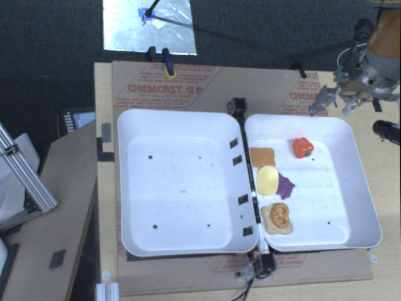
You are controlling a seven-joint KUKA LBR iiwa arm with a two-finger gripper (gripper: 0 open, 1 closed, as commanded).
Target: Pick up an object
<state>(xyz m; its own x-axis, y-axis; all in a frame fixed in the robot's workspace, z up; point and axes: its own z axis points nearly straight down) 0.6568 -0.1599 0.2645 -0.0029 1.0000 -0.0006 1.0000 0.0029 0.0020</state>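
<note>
- The claw [334, 101] hung above the far edge of the right bin [360, 168], fingers spread, nothing between them.
- The step in hand looked like the approach; no object was grasped yet.
- Nearest lay the red pepper-like toy [302, 147], compact, with no clear long axis.
- Next move, as I judged: descend over it with fingers straddling it.
- Further off, against the bin's left wall, lay an orange square [262, 157], a yellow piece [267, 180] with its long axis running near-to-far, a purple scrap [286, 185] and a pretzel [278, 217].
</note>
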